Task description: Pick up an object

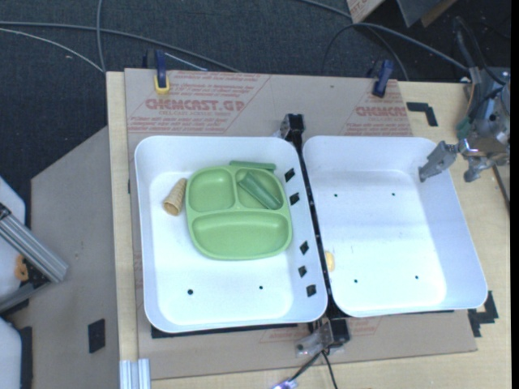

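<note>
A green divided plate [238, 215] lies in the left bin [162, 290]. A dark green, pod-like piece [260, 188] rests in its upper right compartment and over its top rim. A tan cone [173, 196] lies on the bin floor against the plate's left side. A small yellow bit [328, 259] sits at the right bin's left wall. My gripper [451, 167] hangs over the upper right corner of the right bin [454, 241], far from the plate. It is open and nothing is between its fingers.
Black clips [293, 126] run along the seam where the two bins meet. Blue clamps [382, 78] hold the board at the back. Cables cross the dark floor behind the bench, and a metal rail [28, 245] lies at the left.
</note>
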